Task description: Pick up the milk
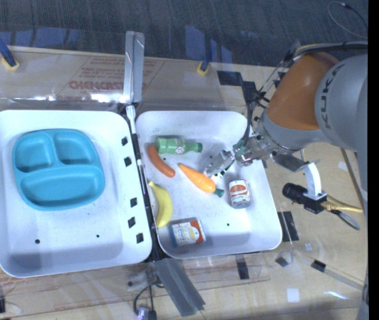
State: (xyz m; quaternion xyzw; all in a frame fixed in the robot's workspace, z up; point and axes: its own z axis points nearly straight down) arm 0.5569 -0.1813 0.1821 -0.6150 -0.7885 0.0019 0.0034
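1. In the right-hand white bin point(259, 235), seen from the overhead camera, the milk, a small carton with an orange-and-white label point(187, 233), lies on its side near the front wall, just beside the yellow banana point(162, 205).
2. The pincer point(228, 160) hangs by the bin's far right side, near the orange carrot point(197, 178) and the red-labelled can point(240, 193), well apart from the carton; whether it is released or clenched I cannot tell.
3. Judged from this, it should travel forward-left, clear the can, and close across the carton's narrow faces, avoiding the banana.
4. Carton print is too small to read; "KUKA" shows on the arm point(339, 105).
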